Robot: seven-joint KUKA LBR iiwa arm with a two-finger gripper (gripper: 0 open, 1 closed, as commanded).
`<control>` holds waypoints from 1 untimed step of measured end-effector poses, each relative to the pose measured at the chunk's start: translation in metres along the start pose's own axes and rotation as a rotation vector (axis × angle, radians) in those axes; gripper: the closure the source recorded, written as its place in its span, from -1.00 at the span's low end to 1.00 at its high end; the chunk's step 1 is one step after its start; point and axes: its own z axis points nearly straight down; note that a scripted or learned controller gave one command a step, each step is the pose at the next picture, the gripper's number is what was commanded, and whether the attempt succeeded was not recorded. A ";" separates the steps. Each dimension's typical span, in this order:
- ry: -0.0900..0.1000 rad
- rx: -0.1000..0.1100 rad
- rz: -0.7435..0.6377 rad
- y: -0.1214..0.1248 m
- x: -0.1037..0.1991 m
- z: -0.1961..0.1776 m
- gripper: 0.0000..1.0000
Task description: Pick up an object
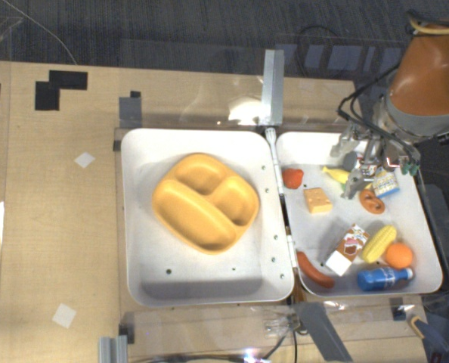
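Camera view: tool (358, 174) hangs over the right bin (428, 225) beside a yellow piece (335, 175); grip state unclear.

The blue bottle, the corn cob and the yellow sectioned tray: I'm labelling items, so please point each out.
blue bottle (383, 279), camera view, mid-body.
corn cob (380, 243), camera view, middle.
yellow sectioned tray (181, 205), camera view, bare left compartment.

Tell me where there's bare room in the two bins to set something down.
Left bin: bare floor rings the yellow divided tray, widest along the front edge. Right bin: a bare patch sits front-left, between the cheese cube and the sausage. Its right half is crowded around the corn, orange and blue bottle.
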 end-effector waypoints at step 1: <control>0.005 0.000 0.432 0.016 -0.022 0.080 -1.00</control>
